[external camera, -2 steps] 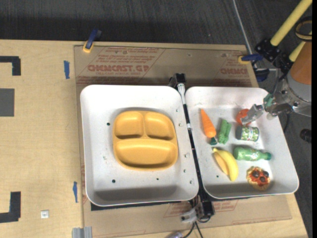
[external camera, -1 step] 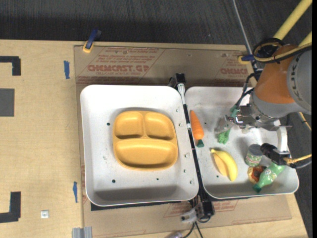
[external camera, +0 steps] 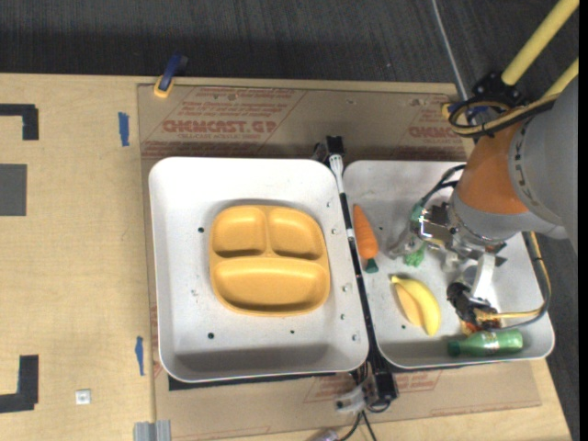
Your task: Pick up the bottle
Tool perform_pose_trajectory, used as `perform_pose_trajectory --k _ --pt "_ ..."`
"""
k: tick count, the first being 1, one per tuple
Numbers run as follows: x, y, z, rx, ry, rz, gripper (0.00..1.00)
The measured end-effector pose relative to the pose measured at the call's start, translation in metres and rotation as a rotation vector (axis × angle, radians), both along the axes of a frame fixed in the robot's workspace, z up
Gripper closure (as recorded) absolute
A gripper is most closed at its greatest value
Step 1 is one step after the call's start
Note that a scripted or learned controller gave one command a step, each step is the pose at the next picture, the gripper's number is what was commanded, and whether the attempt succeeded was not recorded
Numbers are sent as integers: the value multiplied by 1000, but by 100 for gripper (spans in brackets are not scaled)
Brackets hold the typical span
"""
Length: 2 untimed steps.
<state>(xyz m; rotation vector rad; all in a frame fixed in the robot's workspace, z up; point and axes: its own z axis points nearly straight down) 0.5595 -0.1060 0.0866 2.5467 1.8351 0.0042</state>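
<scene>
**At the right bin: bottle lies free, end effector apart from it**

Over the right bin [external camera: 390,180] we find the arm [external camera: 528,168], grey with an orange band, reaching in from the right. Its end effector [external camera: 432,232] sits above the middle of that bin. We cannot tell whether the end effector is open or closed, as metal parts and cables crowd its working end.

The bottle [external camera: 487,343] is green. It lies on its side along the near wall of the right bin, toward the near right corner, with its length running left to right. It is apart from the end effector, nearer to us and to its right.

We record three other items in the same bin:
- A banana [external camera: 418,303] lies left of the bottle, close to it, and nearer to us than the end effector.
- A carrot [external camera: 365,233] lies along the left wall with its green tip pointing toward us.
- A small green item [external camera: 413,257] lies just beside the end effector, and we cannot identify it.

The left bin [external camera: 170,246] holds a yellow plate [external camera: 270,257] with three compartments, set at its middle.

Both bins stand side by side on a cardboard sheet [external camera: 220,122] with red print. The sheet lies on the bench [external camera: 73,246]. A blue tape mark [external camera: 124,129] sits on the bench just left of the sheet.
</scene>
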Motion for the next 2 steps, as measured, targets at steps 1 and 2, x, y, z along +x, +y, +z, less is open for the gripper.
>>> perform_pose_trajectory --k 1,2 --pt "1 -1 11 -3 -1 0 100" --pt "-80 29 98 2 6 272 100"
